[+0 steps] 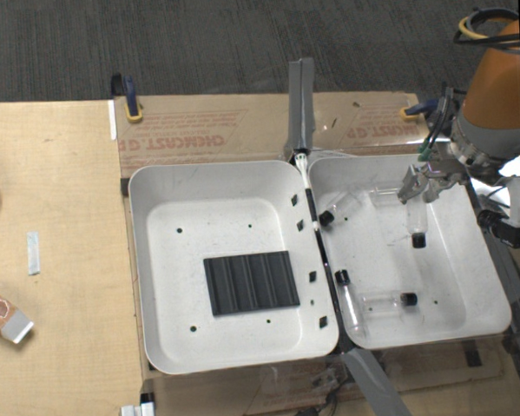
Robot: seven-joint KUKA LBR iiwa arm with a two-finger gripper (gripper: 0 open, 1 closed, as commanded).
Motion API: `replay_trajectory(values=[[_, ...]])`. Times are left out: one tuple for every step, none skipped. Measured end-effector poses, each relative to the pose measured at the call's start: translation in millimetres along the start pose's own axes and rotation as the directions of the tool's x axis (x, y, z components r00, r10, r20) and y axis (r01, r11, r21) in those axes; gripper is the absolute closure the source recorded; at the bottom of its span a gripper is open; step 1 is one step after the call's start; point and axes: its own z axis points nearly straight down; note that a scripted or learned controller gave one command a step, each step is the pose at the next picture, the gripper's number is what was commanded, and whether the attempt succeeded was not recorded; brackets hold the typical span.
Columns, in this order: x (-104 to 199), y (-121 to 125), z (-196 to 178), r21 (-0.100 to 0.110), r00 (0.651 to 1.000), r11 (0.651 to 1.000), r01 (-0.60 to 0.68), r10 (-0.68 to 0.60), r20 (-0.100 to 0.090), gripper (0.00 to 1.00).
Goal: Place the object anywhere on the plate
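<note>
A dark ridged plate [251, 281] lies flat in the middle of the left bin [158, 252]. Several clear vials with black caps are in the right bin [474, 305]: one near the upper left [337, 210], one along the left wall [346, 298], and one at the front [388, 303]. My gripper [416, 191] hangs over the upper right part of the right bin. Another clear vial [418, 231], black cap toward the front, sits directly under it. Whether that vial is held or rests on the bin floor is unclear.
A metal divider post [301, 105] rises between the bins at the back. Blue and yellow clamps [129, 98] hold the cardboard sheet behind them. On the wooden bench to the left lie a small grey strip [33, 253] and a wrapped item [7, 317].
</note>
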Motion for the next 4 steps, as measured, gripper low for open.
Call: replay_trajectory(values=[[56.2,-21.9,-101.5,0.000,0.971,0.971,-0.239,0.239,0.001,1.00],[127.9,-41.0,-80.2,0.003,0.900,0.900,-0.436,0.436,0.002,1.00],[195.2,-68.6,17.2,0.004,0.794,0.794,-0.608,0.608,0.002,1.00],[273.4,-99.7,-72.5,0.001,0.836,0.836,-0.549,0.549,0.002,1.00]])
